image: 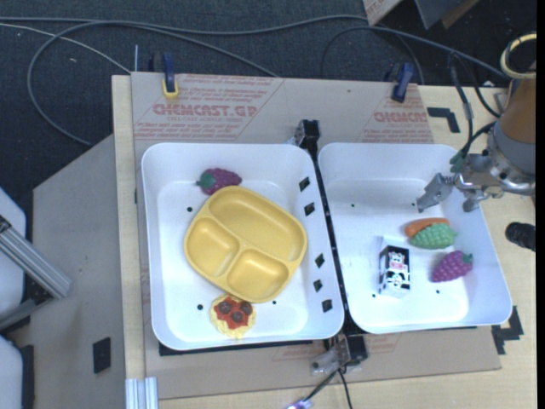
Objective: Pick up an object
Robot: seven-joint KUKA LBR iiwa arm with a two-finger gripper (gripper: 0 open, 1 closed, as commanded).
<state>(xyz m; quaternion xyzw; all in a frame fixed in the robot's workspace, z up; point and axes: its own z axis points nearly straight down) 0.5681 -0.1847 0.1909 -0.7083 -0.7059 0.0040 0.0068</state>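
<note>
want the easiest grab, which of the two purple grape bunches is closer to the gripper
The grape bunch in the right bin, beside the milk carton. The gripper hovers over that bin; the other bunch lies in the left bin behind the yellow plate.

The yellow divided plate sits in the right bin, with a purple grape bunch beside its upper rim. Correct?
Not quite. The camera view shows the yellow divided plate in the left bin, not the right one. The purple grape bunch does lie beside its upper rim.
</note>
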